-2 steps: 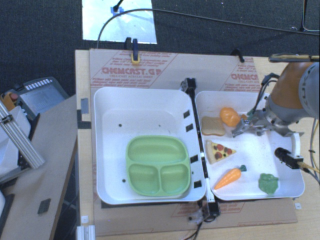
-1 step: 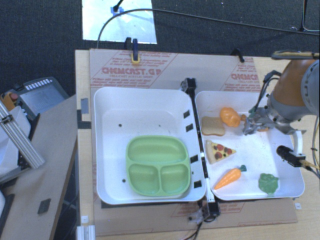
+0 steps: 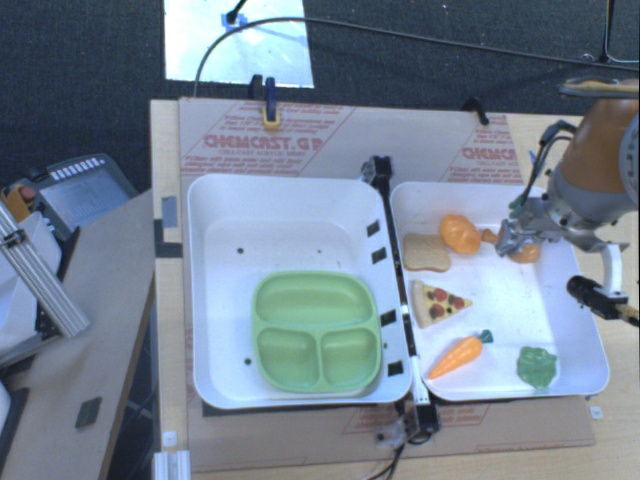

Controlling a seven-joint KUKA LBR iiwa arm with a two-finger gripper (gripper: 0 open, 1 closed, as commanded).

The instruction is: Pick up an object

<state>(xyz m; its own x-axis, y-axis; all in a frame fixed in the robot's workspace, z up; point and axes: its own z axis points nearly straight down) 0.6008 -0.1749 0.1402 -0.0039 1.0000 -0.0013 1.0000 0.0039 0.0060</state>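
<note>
My gripper (image 3: 514,241) hangs low over the far right part of the right bin (image 3: 570,298). A small orange object (image 3: 527,253) lies right under its tip, partly hidden by it. Just left of the gripper sits a rounded orange toy food (image 3: 460,233), with a slice of toast (image 3: 427,254) beside it. A pizza slice (image 3: 440,303) lies in the bin's middle. Near the front are a carrot (image 3: 458,356) and a green broccoli (image 3: 537,366).
The left bin (image 3: 230,268) holds a green divided plate (image 3: 317,330). A black divider with clips (image 3: 390,268) runs between the bins. The arm's orange-banded wrist (image 3: 605,153) rises at the right. A black fitting (image 3: 595,296) sticks in over the right rim.
</note>
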